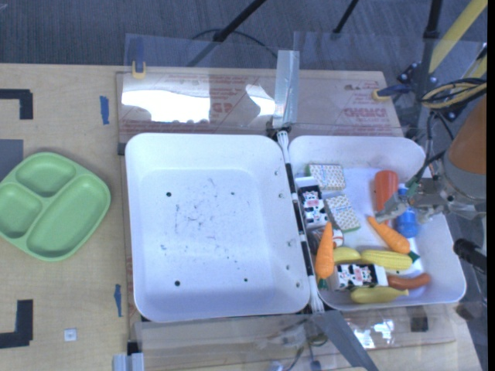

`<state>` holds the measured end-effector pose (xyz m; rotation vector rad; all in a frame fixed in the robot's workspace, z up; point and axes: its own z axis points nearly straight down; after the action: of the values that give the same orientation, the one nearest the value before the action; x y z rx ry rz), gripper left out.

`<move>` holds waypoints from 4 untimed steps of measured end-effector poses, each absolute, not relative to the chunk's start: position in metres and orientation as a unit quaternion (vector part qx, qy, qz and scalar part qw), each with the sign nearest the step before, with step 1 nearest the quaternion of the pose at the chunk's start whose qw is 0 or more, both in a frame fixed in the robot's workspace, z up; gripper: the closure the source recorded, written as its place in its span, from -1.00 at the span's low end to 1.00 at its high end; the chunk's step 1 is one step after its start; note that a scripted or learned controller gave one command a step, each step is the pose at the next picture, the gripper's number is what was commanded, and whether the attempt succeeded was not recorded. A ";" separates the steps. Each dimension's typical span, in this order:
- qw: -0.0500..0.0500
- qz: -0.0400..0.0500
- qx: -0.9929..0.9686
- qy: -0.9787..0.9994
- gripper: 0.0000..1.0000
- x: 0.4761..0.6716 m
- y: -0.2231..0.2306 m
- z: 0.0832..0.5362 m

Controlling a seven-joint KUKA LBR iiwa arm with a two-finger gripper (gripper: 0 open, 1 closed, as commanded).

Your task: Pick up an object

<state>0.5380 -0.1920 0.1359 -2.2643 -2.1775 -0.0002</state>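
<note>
Two shallow white plastic bins with rounded corners sit side by side on a pale wooden surface (69, 91). The left bin (155, 161) has a smooth floor marked by faint scuffs and a few small dark holes. The right bin (448, 280) holds a heap of toy food.

The gripper (408, 201) reaches in from the right, over the right part of that bin, with grey metal parts and a blue piece just below it. Whether its fingers are wide, narrow or closed on anything cannot be told from here.

Just left of the gripper stands a red-orange pepper (385, 188), smooth, its long axis running near to far. Below it a glossy orange carrot (388, 236) lies on a slant, its tip pointing far-left. A second carrot (325, 252) lies by the bin's left wall, long axis near to far, narrow end far. A ridged yellow corn cob (387, 260) lies left to right, with a smooth yellow banana (346, 254) to its left. A reddish sausage (410, 281) lies near the front rim. Two flat speckled crackers (326, 177) (344, 213) and two black-and-white printed cartons (312, 205) (357, 275) lie among them.

On the surface, well apart to the left, sits a green plastic plate (50, 205) with three compartments. A clear plastic screen (193, 76) stands behind the bins.
</note>
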 end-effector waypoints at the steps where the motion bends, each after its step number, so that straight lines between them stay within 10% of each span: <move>1: 0.000 -0.005 -0.681 -0.733 -1.00 0.484 -0.203 0.088; 2: -0.001 -0.002 -0.682 -0.731 -1.00 0.558 -0.221 0.141; 4: -0.001 -0.001 -0.718 -0.696 -1.00 0.480 -0.187 0.086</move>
<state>0.4804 -0.1865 0.0864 -2.2571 -2.1890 -0.0045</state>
